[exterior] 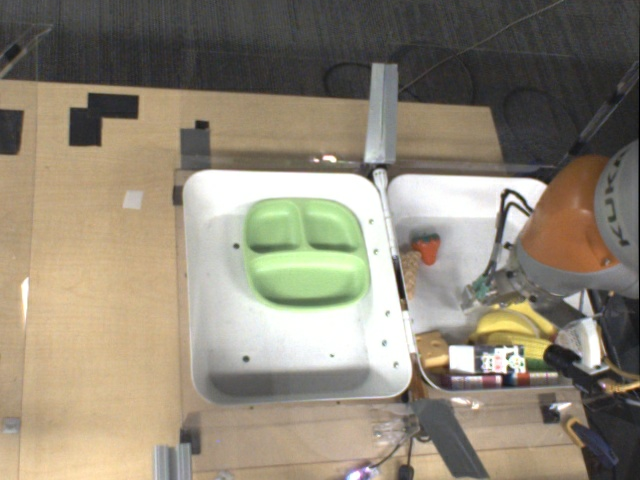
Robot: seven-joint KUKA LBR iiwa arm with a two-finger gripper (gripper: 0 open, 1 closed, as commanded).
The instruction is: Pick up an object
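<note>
Reaches in from three o'clock, arm (600,218) grey, orange band bulging above the wrist. Angled down toward seven o'clock, wrist dropping low. Ends in the gripper (484,291), lying at about four o'clock from the frame's centre, tip turned toward nine o'clock. Black cables looped along the wrist at its eleven o'clock side.

A pale wooden bench top (100,298) is seen below. Dark grey ribbed carpet floor (250,18) is crossed by thin black cables (470,53).
</note>
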